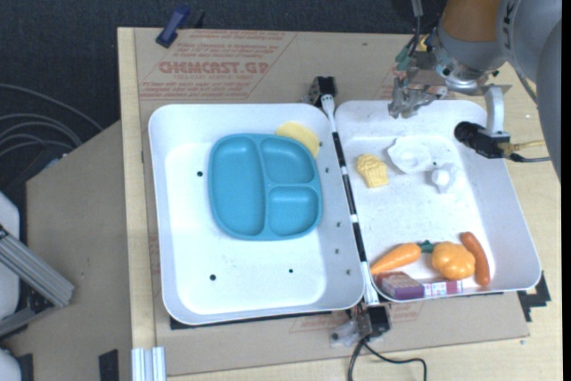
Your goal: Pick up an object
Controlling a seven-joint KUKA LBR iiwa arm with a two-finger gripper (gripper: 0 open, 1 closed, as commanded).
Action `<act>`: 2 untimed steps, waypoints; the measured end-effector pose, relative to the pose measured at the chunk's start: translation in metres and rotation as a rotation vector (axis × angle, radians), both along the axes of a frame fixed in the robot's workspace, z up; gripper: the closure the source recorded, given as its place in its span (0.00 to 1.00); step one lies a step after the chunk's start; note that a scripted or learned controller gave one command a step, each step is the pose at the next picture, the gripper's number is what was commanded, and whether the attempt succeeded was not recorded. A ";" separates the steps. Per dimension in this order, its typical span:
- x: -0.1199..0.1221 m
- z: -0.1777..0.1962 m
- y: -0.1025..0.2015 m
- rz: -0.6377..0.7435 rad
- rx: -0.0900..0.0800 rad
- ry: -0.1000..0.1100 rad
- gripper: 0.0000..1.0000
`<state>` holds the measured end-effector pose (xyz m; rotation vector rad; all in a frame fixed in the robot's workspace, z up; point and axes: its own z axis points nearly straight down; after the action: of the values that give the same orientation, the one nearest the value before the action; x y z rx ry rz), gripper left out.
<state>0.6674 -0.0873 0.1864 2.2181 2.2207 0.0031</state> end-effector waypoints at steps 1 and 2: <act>-0.001 -0.001 0.000 0.000 0.000 0.003 0.00; -0.001 -0.101 -0.004 -0.001 0.001 0.004 0.00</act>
<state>0.6666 -0.0917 0.0850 2.2215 2.2216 -0.0001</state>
